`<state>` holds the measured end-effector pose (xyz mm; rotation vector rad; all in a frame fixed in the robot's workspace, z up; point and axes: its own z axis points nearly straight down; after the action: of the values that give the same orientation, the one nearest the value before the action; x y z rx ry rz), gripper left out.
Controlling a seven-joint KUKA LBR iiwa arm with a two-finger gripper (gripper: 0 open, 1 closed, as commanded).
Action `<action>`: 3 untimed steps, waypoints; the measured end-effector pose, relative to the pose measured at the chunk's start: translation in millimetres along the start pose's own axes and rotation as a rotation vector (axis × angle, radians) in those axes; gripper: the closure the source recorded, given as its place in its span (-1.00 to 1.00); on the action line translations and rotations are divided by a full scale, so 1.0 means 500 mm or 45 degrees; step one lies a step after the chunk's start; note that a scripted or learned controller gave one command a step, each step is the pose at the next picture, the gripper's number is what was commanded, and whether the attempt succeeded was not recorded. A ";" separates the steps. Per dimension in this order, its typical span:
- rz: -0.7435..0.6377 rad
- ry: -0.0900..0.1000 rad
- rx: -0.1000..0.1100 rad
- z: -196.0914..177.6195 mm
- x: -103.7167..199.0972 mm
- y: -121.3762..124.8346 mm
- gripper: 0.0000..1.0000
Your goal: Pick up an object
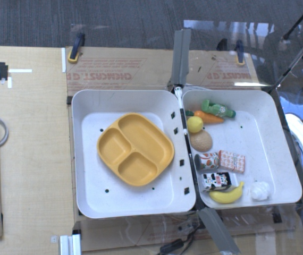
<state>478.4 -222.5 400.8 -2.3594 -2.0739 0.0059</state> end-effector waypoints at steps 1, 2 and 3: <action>-0.176 0.003 0.001 0.517 0.100 -0.015 1.00; -0.378 0.000 -0.002 0.075 0.025 0.020 1.00; -0.408 0.001 0.000 0.089 0.038 -0.005 1.00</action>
<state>478.0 -203.6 356.2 -1.9981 -2.4230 0.0050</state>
